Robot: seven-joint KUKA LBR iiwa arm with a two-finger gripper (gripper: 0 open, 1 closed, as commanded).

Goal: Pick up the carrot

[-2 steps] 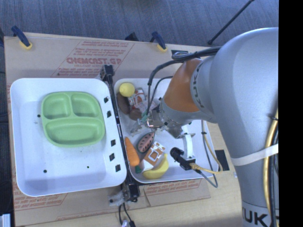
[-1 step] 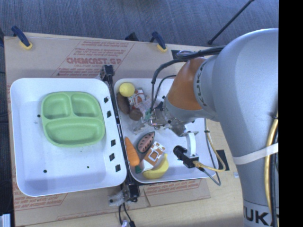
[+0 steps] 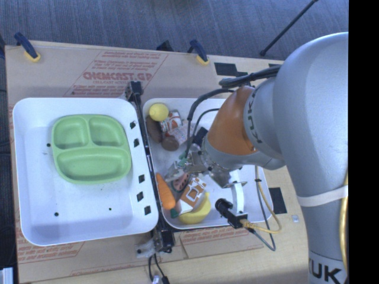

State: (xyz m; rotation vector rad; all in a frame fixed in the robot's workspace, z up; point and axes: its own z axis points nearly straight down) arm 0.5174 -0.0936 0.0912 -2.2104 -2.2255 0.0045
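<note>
The orange carrot (image 3: 166, 193) lies along the left wall of the right bin (image 3: 260, 209), near its front, pointing toward the back. My gripper (image 3: 188, 169) hangs over the middle of that bin, just right of and a little behind the carrot's upper end. It is mixed in with the clutter below the orange wrist band. Nothing shows clearly as held.
A yellow banana (image 3: 196, 213) and a small orange-and-white carton (image 3: 193, 194) sit right beside the carrot at the front. A lemon (image 3: 158, 112), a printed packet (image 3: 173, 123) and a brown item (image 3: 170, 142) lie at the back. The left bin (image 3: 35, 218) holds a green divided plate (image 3: 90, 148).
</note>
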